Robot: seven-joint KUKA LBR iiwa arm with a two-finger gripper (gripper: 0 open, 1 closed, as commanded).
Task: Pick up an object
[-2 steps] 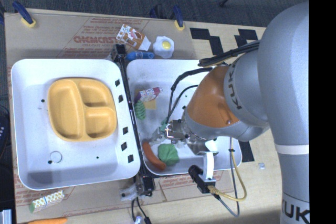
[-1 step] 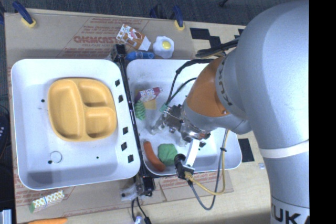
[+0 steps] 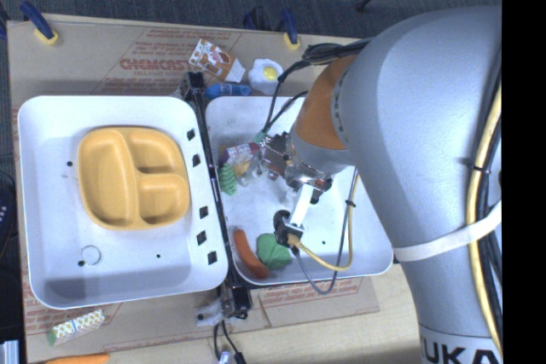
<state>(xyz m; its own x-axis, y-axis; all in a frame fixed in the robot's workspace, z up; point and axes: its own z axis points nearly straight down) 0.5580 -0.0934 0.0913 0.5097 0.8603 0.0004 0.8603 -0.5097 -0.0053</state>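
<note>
Camera view. Two white bins are seen from above on the bench (image 3: 111, 55). The left bin (image 3: 47, 183) is occupied by a yellow divided tray (image 3: 132, 176). The right bin (image 3: 252, 213) is entered from the right by the grey arm (image 3: 426, 141), by which much of that bin is covered. The gripper (image 3: 266, 156) is lowered into the upper middle of the right bin, just beside a small packet (image 3: 240, 154), with a green ridged item (image 3: 227, 179) near it on the left wall side. Whether the gripper is open or closed cannot be told, since its tip is masked by the wrist; nothing can be seen held in it. Near the bin's lower edge an orange-red stick (image 3: 247, 251) and a green lump (image 3: 273, 251) are laid touching one another, well apart from the gripper.

Progress, as judged: the approach is taken to be made, with the packet the likeliest target. A secure grasp is not shown, and the lift clear of the bin floor is left to be done.
</note>
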